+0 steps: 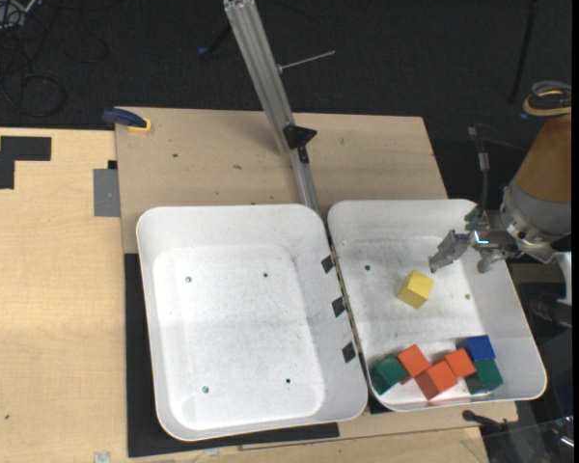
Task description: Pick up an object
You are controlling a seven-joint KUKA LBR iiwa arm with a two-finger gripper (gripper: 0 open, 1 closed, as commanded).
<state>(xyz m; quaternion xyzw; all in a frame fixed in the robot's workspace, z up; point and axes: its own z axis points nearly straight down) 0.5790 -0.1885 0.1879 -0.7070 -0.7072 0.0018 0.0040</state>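
Single fixed camera, mounted above the table (270, 152), looking down at a slant. Taken from a moderate distance: both white bins fit whole in frame. Left bin (164, 234) sits near frame centre; right bin (367, 220) lies just beside it toward the right edge. Beyond the left bin, the table's far edge and dark floor with cables fill the top of frame. A metal rail (261, 61) rises from behind the bins toward the top. Arm (545, 177) enters past the right bin.

Arm: one, entering from the right.
Gripper (466, 256) low, fingers (448, 253) spread apart, nothing between them.
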